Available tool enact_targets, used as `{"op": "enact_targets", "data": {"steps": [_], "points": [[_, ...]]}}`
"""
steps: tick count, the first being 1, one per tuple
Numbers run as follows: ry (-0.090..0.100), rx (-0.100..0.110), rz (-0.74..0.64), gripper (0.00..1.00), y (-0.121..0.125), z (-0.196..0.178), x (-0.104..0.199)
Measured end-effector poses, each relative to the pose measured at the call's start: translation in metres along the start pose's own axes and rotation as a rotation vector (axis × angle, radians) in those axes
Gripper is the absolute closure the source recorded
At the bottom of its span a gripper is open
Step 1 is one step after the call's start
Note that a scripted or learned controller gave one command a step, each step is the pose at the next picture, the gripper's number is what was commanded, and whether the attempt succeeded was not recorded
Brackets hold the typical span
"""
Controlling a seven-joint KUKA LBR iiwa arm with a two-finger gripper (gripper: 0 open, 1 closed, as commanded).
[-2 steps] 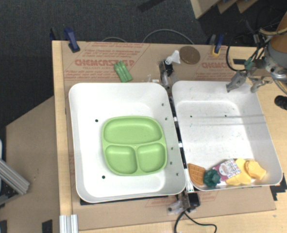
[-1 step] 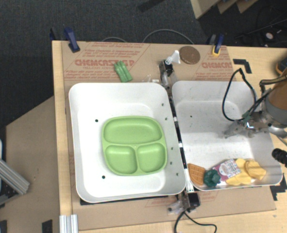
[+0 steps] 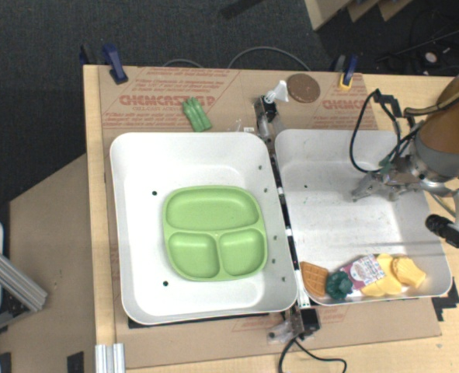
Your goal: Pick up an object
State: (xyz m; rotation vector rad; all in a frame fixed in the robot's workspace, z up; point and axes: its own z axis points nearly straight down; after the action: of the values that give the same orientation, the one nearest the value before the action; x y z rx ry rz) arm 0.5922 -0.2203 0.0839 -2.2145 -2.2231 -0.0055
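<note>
- Camera view from above the bench: two shallow white bins side by side on a tan cardboard-covered bench top.
- Left white bin: holds a light green plastic divided plate with three compartments, one wide section at the top and two smaller ones below. It lies flat near the bin's middle.
- Right white bin: a cluster of small objects sits along its near edge.
- Cluster, from left to right: an orange-brown waffle-textured piece; a dark green bushy toy, broccoli-like; a pink and white printed packet; yellow rounded pieces at the right end. The items touch or overlap one another; exact boundaries are hard to make out.
- Grey arm with orange band enters from the right, over the right bin's far right side.
- Gripper: metal fingers low over the bin floor, in the upper half of the bin, well apart from the cluster. Nothing is seen between them; whether they are spread or pressed together, I cannot tell.
- Black cable loops from the wrist.
- Small green object lies on the cardboard beyond the left bin.
</note>
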Motion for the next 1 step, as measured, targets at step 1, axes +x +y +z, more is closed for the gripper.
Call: {"op": "enact_targets", "data": {"steps": [1], "points": [[-0.008,-0.007,0.001,0.00,0.0455,-0.0432,-0.0034]]}}
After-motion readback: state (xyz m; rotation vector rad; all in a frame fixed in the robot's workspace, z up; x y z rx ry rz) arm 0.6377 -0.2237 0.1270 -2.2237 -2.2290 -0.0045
